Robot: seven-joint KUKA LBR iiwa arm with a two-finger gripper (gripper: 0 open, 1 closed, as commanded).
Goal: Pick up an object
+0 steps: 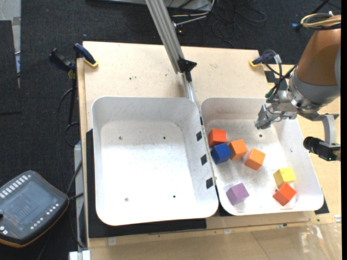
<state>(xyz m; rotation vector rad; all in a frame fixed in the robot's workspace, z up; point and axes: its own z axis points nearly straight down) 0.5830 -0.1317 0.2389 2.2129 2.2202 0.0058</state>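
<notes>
Currently the claw (262, 122) hangs over the far part of the right bin (303, 161), above bare white floor and apart from every cube. Whether it is wide or narrow I cannot tell, since it is small and partly masked by the wrist; nothing is seen in it.

Taking the blue cube (220, 153) as the landmark: the red-orange cube (218, 136) sits just beyond it, touching or nearly so; an orange cube (238, 148) is pressed against its right side; a second orange cube (255, 158), turned at an angle, lies a little further right. The purple cube (237, 193) is nearer the camera than the blue one, standing alone. The yellow cube (284, 175) and a red cube (284, 194) sit well to the right, close together by the bin's near right wall.

The risk, as I judge it, lies in the crowding. A descent onto the blue cluster could land a finger on a neighbour's top, or wedge two cubes and shove them aside. The tilted orange cube offers its corners, so it may twist out. The yellow and red pair sit close to the wall, which could block a finger.

All are small, matte, hard-edged blocks; the purple one looks the easiest target.
</notes>
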